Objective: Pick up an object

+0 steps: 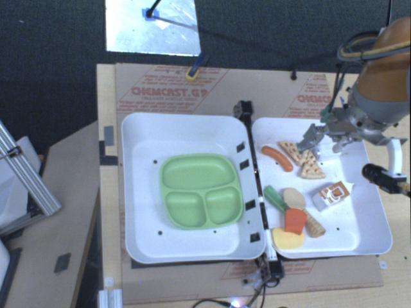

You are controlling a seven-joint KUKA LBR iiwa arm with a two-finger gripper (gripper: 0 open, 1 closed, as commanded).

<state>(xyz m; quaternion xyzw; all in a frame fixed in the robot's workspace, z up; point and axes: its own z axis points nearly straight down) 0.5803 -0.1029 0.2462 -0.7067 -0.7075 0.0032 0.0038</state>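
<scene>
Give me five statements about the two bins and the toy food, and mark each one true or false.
1. The green divided plate lies in the left bin. True.
2. The sausage lies on the green divided plate. False: it lies in the right bin, near the divider.
3. The tool hovers above the waffle pieces. True.
4. The small carton stands in the left bin. False: it lies in the right bin.
5. The green plate's compartments hold toy vegetables. False: nothing lies in them; the green vegetable is in the right bin.

Two bins — one green tray
</scene>
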